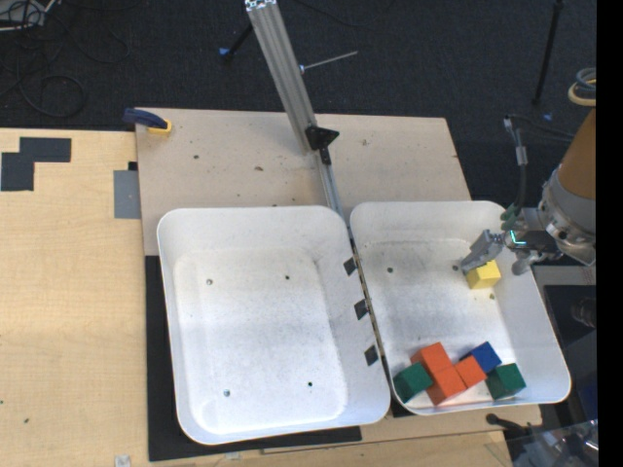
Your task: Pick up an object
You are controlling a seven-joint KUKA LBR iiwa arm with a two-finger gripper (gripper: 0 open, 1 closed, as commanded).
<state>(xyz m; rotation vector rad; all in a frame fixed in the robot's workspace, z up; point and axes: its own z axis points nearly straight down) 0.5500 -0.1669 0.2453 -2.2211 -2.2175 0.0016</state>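
Looked down at a slant on a bench with a left bin (pixel 180 261) and a right bin (pixel 550 343), side by side and touching along a seam hung with three black clips (pixel 358 308). Saw the arm (pixel 574 197) reaching in from 3 o'clock, grey with an orange band. Found the gripper (pixel 484 254) over the 1 o'clock part of the right bin, pointing toward 9 o'clock. Could not tell how far open it stood, nor whether it had hold of anything. Noted a yellow block (pixel 484 276) just at 6 o'clock of the gripper tip, very close or touching, upon or just above the bin floor; could not say which. Counted more blocks huddled at 6 o'clock in the same bin: an orange cluster (pixel 448 370) in the middle, a blue block (pixel 486 356) at its 2 o'clock, a green block (pixel 414 381) at its 9 o'clock and another green block (pixel 505 381) at its 3 o'clock, all touching or nearly so, well apart from the yellow one. Beyond the bins, at 12 o'clock, made out a pale board (pixel 389 159) with a slanted metal bar (pixel 285 71) rising toward 11 o'clock. Spotted a blue and yellow clamp (pixel 146 120) at the board's 10 o'clock corner.
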